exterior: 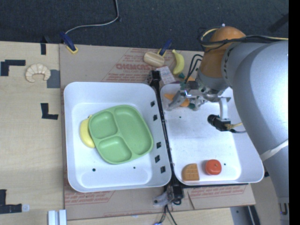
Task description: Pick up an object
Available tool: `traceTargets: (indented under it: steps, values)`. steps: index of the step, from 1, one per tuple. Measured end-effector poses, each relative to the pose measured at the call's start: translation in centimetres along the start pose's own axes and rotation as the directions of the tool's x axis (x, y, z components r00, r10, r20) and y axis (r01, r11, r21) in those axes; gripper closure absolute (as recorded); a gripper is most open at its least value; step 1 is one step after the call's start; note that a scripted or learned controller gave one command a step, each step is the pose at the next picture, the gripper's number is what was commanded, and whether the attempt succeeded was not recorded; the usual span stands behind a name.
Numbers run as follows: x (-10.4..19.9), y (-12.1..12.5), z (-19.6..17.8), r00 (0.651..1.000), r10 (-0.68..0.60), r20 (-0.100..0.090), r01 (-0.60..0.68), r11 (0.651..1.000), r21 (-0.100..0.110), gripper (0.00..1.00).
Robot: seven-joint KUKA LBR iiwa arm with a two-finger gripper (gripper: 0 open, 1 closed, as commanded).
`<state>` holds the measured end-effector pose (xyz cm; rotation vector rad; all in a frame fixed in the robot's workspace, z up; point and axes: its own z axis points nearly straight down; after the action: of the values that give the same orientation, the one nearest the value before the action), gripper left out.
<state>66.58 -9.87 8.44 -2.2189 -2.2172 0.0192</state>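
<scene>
Camera view: we see the gripper (183, 99) low at the right bin's (234, 146) far left corner, over an orange bit (185, 104). Finger state: we cannot tell. Nothing visibly lifted; pick not yet done.

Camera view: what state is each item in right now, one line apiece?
Green tray: flat in left bin, partly over a yellow item.
Yellow item: tucked under tray's left edge.
Waffle: flat, right bin's near edge.
Tomato: beside waffle.
Hand: low in right bin's far corner; grip unclear.
</scene>
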Motion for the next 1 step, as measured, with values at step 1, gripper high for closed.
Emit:
traceTargets:
  steps: [1]
  values:
    - [-0.62, 0.11, -0.02, 1.000, -0.003, -0.006, 0.003, 1.000, -0.002, 0.00]
